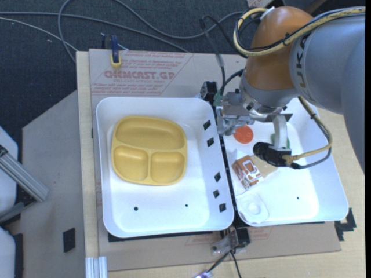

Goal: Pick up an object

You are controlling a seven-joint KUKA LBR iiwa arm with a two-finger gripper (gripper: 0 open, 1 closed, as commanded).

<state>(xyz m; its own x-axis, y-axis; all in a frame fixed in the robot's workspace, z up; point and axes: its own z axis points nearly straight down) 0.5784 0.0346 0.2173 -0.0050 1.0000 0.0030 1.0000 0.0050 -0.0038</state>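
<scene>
Orange disc [244, 134] lies just beside our gripper [235, 119]; grip state we cannot tell. We judge approach underway; descent next.

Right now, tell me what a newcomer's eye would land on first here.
The grey arm with its orange band looms over the right bin. In the left bin lies a yellow divided tray. Below the arm sit an orange disc and a brown packet.
</scene>
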